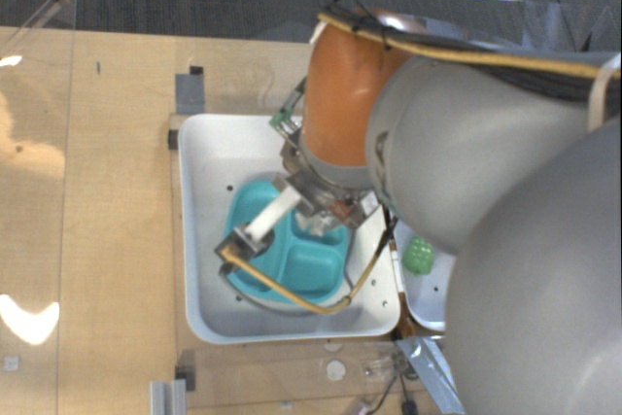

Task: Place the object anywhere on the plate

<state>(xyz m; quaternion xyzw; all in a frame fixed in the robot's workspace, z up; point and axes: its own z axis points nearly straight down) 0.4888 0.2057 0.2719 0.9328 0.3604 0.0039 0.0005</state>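
Green object (420,256) lies in the right bin (428,308), off to the view's right of the end effector (319,221) and not touching it. End effector sits low over the teal plate (313,273) in the left bin (199,238). The wrist covers it, so can't tell how open it is or if it holds anything

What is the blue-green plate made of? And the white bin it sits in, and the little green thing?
The plate looks like smooth plastic: one even colour, moulded ridges between its sections and a soft sheen. The bin is probably plastic too: plain white, with rounded corners and a duller surface. The green thing looks bumpy, maybe plastic or rubber, but it is too small to tell.
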